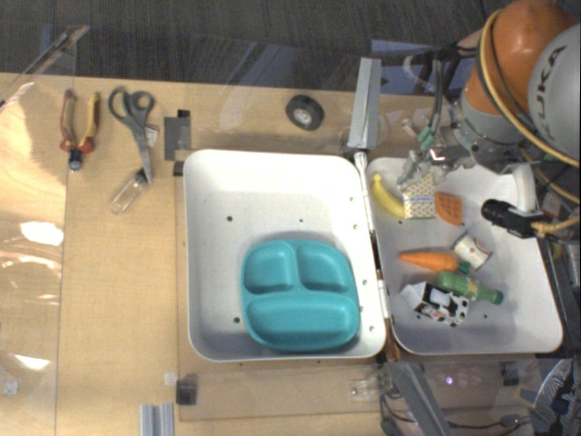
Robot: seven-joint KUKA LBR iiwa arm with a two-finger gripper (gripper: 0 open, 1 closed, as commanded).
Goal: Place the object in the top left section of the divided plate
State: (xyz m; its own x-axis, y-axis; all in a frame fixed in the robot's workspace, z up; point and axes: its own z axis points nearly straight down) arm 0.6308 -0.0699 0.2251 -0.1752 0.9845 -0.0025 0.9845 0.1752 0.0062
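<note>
two white bins sit side by side. the claw (pixel 419 166) hangs low over a speckled block (pixel 418 195) beside the banana (pixel 388 198), upper part of the right bin (pixel 536 330); its opening i cannot tell. the teal divided plate (pixel 300 295) waits in the left bin (pixel 213 243), sections bare.

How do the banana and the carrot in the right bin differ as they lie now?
The banana is yellow and curved; the carrot is orange and straight, tapering to a point. The banana lies along the right bin's left wall, near the gripper; the carrot lies crosswise, mid-bin. Both rest loose on the bin floor.
</note>
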